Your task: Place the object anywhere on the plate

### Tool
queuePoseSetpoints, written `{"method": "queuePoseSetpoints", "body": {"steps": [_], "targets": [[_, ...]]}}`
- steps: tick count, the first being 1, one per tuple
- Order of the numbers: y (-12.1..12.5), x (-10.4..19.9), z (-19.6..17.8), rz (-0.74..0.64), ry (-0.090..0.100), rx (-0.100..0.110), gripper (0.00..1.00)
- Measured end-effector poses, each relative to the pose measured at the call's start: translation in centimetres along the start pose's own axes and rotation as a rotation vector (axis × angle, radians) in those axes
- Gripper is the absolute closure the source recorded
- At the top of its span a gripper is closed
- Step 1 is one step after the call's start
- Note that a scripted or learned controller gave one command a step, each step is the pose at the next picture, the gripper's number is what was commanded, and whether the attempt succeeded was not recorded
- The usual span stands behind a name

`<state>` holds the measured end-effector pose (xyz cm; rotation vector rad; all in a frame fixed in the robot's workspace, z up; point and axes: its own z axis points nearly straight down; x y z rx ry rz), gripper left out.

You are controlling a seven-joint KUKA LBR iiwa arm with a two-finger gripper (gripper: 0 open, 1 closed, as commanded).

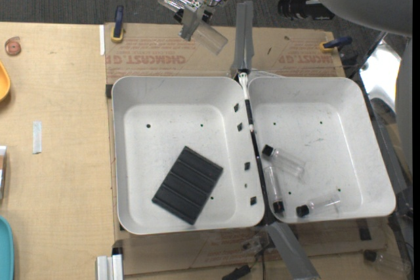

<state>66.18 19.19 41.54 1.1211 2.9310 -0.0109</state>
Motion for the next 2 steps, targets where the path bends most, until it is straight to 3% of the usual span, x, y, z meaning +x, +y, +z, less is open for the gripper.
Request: {"method": "queuePoseSetpoints", "body": {"steps": [1, 2], "targets": [[0.36, 2.19, -2.62, -0.58, 0.002, -0.008, 1.0], [0.38, 2.02, -3.45, -0.577, 0.0, -0.009, 1.0]]}}
